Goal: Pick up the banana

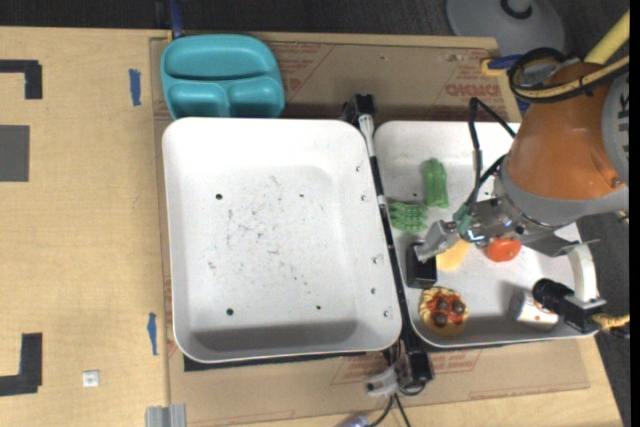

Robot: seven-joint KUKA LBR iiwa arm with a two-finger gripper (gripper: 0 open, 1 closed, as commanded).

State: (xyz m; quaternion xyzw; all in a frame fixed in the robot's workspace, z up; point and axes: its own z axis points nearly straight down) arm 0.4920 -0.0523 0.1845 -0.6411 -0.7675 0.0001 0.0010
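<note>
In the right bin (560,330), the hand (447,243) touches the banana (455,256); its grip is unclear.

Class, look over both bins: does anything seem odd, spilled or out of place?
Nothing looks spilled or broken. The left bin bears faint scuff marks. All the toy food crowds the right bin, under the tool.

Faint red print on cardboard — none of it legible

The cardboard sheet (400,50) under the two bins carries reddish printed marks along its far edge, near the teal tray (221,75) and at the right corner — too small and blurred to read.
</note>
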